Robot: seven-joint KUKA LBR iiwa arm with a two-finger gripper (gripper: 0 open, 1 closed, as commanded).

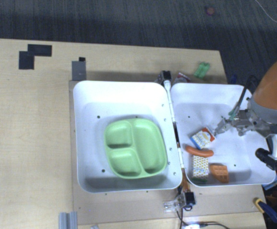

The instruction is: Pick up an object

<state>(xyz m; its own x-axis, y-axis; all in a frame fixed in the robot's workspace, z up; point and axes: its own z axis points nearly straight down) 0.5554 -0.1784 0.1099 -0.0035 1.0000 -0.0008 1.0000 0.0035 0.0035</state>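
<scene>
While I hang over the right bin, my gripper sits just beside the small blue-and-white carton, up and to its right, touching nothing. Whether my jaws are parted I cannot tell. Just below the carton lies a red sausage, then a yellow-dotted packet and an orange block.

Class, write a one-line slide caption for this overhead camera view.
Gripper hovers in the right bin beside a small carton, sausage and two blocks; green tray in left bin.
</scene>
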